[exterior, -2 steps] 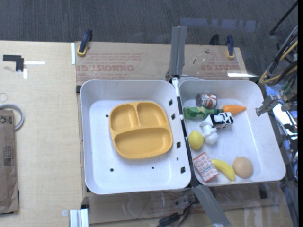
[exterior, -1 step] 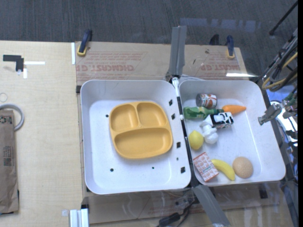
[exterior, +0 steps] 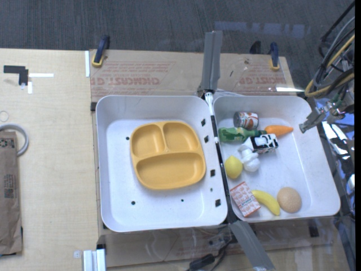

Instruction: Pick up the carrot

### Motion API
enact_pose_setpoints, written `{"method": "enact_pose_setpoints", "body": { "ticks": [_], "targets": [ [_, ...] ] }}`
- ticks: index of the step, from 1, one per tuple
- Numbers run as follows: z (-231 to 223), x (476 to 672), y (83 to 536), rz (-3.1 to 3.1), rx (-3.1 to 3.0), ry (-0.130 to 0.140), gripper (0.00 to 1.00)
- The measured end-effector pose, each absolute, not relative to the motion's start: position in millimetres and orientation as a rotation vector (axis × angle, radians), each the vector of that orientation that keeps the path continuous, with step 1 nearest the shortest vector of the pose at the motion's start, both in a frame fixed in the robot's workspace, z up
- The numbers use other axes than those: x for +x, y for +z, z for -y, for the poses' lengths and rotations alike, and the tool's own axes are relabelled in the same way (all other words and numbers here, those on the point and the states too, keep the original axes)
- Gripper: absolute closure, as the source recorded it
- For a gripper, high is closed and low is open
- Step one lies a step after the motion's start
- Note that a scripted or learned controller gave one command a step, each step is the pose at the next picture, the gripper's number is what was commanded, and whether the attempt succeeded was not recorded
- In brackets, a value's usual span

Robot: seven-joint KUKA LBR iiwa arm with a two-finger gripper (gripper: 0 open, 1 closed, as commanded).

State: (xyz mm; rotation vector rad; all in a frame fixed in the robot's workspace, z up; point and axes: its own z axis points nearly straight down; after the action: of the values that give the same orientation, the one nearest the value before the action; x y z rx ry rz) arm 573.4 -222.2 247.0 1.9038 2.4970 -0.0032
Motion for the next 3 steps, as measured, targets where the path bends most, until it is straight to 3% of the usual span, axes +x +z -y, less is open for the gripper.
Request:
{"method": "enact_pose_setpoints", "body": {
  "ticks": [1,2,3],
  "targets": [
    [222.2,570.4,343.7,-2.113,2.325,-0.006,0.0],
    [221.9,571.5,351.6,-2.116,2.32,-0.012,1.0],
    [203.6,622.3,389.9,-1.854,2.536,-0.007,1.0]
  ]
}}
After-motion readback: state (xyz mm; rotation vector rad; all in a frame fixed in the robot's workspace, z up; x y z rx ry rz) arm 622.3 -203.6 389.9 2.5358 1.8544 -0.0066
